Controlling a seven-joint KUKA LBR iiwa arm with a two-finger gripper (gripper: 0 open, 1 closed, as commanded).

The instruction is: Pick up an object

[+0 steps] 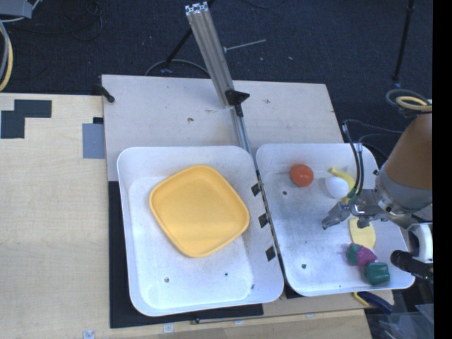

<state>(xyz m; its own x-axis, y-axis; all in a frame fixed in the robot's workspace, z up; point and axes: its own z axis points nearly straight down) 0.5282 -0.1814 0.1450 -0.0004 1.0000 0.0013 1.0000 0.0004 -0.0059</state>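
The gripper [337,217] hangs low over the right bin [311,274], its dark fingers pointing toward the bin's middle from the arm's side. Whether those fingers stand wide or narrow cannot be told from this slant, and nothing is visibly caught between them. It sits this low probably because a pick is being tried among the small things clustered at that end.

Just above the gripper lies a white ball [336,186] with a yellow piece [342,174] touching it. A little farther up and toward the bin's centre rests an orange ball [302,175], apart from the others and so likely the easiest to close on. Just behind the gripper, toward the arm, a pale yellow piece [364,235] lies flat, and below it a magenta object [364,255] and a green block [376,272] crowd the bin's near corner, awkward to reach between.

Well away, across the divider, the left bin [141,274] holds a yellow plate [199,209], too broad and flat for a two-finger grasp.
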